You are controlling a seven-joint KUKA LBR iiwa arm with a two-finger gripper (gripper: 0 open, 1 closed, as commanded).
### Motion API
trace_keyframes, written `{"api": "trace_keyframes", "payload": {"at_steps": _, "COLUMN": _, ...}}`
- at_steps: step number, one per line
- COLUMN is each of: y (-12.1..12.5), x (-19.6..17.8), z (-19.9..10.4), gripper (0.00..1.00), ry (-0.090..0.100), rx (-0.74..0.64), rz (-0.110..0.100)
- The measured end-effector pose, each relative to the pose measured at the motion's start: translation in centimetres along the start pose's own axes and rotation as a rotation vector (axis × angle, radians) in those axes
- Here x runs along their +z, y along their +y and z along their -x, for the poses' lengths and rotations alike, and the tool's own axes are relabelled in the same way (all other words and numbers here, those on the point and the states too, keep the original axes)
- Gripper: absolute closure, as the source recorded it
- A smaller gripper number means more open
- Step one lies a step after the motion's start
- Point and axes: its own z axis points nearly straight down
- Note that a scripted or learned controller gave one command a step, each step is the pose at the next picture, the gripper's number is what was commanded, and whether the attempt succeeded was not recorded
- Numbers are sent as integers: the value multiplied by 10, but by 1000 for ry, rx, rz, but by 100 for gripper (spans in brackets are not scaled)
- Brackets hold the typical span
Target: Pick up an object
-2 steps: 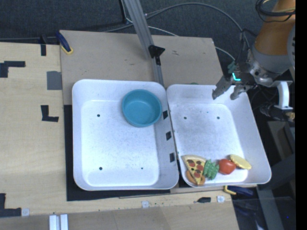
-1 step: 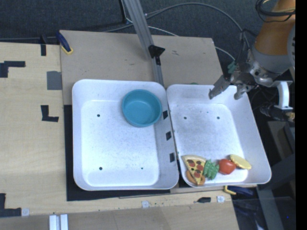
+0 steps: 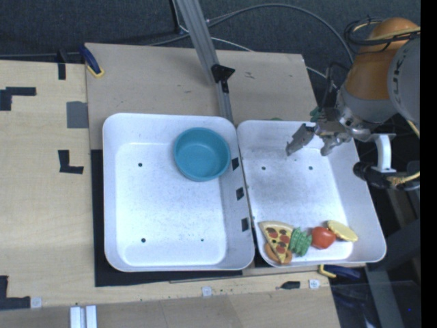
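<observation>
The gripper [image 3: 311, 145] is hovering over the far part of the right bin [image 3: 287, 190], its jaws spread open and gripping nothing. A pizza slice [image 3: 275, 239], green toy [image 3: 299, 240], tomato [image 3: 322, 237] and yellow piece [image 3: 342, 231] are lying along that bin's near edge. A blue bowl [image 3: 201, 154] is sitting in the left bin [image 3: 130, 203], at its far side.

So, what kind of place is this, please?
Probably a robotics lab bench for grasping trials, not a kitchen. A grey and orange arm reaches over two white bins, toy food such as a pizza slice lies in the right bin, and cables cross a dark floor.
</observation>
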Motion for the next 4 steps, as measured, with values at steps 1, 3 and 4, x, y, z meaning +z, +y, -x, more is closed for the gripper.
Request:
{"api": "trace_keyframes", "payload": {"at_steps": 1, "y": -9, "x": 48, "z": -2, "gripper": 0, "ry": 0, "rx": 0, "rz": 1}}
{"api": "trace_keyframes", "payload": {"at_steps": 3, "y": -5, "x": 79, "z": -6, "gripper": 100, "ry": -1, "rx": -1, "rz": 5}}
{"api": "trace_keyframes", "payload": {"at_steps": 4, "y": -8, "x": 36, "z": -8, "gripper": 100, "ry": -1, "rx": 0, "rz": 9}}
